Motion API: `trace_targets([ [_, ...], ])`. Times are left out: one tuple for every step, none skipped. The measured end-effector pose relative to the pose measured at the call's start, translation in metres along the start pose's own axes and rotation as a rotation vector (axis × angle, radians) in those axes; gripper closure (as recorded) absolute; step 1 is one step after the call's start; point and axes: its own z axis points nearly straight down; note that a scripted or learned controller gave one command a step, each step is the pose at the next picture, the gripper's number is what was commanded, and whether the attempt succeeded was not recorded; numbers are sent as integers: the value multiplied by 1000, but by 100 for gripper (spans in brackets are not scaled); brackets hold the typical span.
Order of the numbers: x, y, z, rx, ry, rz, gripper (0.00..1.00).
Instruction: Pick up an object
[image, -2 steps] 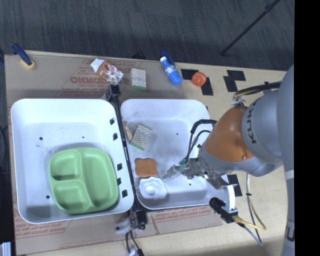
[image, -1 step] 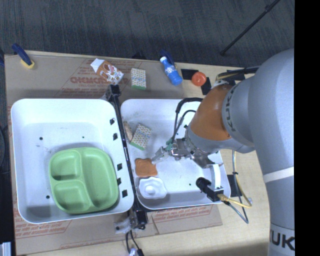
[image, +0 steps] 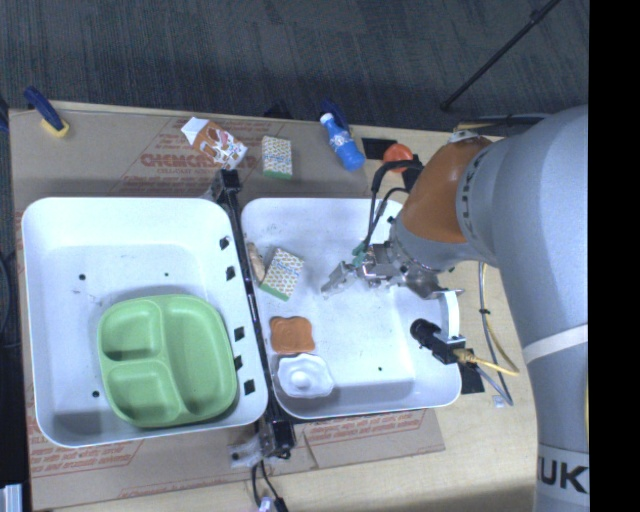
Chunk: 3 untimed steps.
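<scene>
The grey arm (image: 520, 250) reaches in from three o'clock, its orange band (image: 440, 200) above the wrist, and the gripper (image: 335, 280) hangs over the middle of the right bin (image: 400, 385). Its fingers point toward nine o'clock and look slightly apart, with nothing between them. In that bin, a small patterned box (image: 283, 273) lies tilted near the left wall at about nine o'clock from the gripper, close by but apart from it, with a brownish packet (image: 258, 263) just beside it against the wall. An orange-brown square piece (image: 291, 334) sits at about seven o'clock from the gripper, and a white cup-like container (image: 304, 377) lies just below that, near the bin's bottom edge. The left bin (image: 60, 240) holds a green divided tray (image: 167, 358) in its lower half. On the bench beyond the bins, at twelve o'clock, lie a snack bag (image: 213, 143), another small patterned box (image: 277, 157) and a blue bottle (image: 343, 143).
</scene>
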Motion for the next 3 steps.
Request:
trace_targets([
  [32, -49, -34, 2, 1, -1, 0],
  [75, 40, -30, 0, 1, 0, 0],
  [83, -2, -11, 3, 0, -1, 0],
])
